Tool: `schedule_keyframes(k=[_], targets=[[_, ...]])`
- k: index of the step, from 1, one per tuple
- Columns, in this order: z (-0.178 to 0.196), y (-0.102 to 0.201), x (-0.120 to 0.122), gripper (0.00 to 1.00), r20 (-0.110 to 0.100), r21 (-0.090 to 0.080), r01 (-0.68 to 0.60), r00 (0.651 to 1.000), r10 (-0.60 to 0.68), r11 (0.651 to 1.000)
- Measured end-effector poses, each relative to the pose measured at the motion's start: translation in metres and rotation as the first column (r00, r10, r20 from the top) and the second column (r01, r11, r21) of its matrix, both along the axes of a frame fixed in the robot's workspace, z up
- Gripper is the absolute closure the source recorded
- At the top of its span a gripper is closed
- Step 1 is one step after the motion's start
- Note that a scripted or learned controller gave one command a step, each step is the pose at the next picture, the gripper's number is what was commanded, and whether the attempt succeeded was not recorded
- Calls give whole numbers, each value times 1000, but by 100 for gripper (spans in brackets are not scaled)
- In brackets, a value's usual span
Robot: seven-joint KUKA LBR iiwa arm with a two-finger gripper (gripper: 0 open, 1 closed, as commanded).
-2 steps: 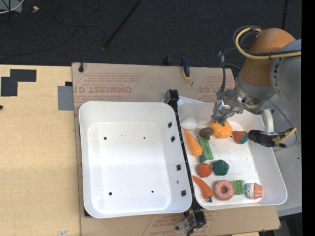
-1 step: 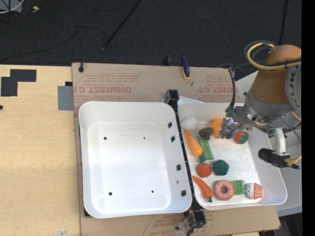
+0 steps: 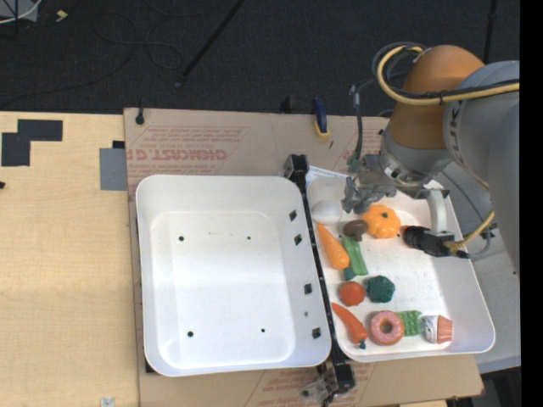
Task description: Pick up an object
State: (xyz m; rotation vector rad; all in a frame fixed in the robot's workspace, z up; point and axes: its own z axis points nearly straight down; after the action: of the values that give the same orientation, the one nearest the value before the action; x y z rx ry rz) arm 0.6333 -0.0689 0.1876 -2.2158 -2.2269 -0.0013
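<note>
My gripper [image 3: 362,197] hangs over the far part of the right bin [image 3: 465,299], just above an orange pumpkin [image 3: 383,221] and a small brown piece [image 3: 355,227]. Nothing shows held in it. Further forward in the same bin lie an orange carrot [image 3: 333,246], a green stick [image 3: 355,257], a red tomato [image 3: 352,293], a dark green broccoli [image 3: 380,289], a red-orange pepper [image 3: 349,322], a pink donut [image 3: 387,327], a green piece [image 3: 411,321] and a red and white can [image 3: 437,330].
The left bin [image 3: 221,274] sits beside the right one, with a black clip strip [image 3: 307,261] along the shared edge. A black part of the arm with cables [image 3: 428,240] overhangs the right bin's right side. Both bins rest on cardboard [image 3: 204,147].
</note>
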Motion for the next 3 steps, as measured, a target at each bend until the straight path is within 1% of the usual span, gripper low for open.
schedule_keyframes(k=[1, 2, 3], targets=[[0, 37, 11, 100, -2, 0, 2, 1000, -2, 1000], [0, 49, 10, 100, -4, 0, 3, 1000, -3, 1000], [-1, 55, -8, 100, -6, -1, 7, 1000, -7, 1000]])
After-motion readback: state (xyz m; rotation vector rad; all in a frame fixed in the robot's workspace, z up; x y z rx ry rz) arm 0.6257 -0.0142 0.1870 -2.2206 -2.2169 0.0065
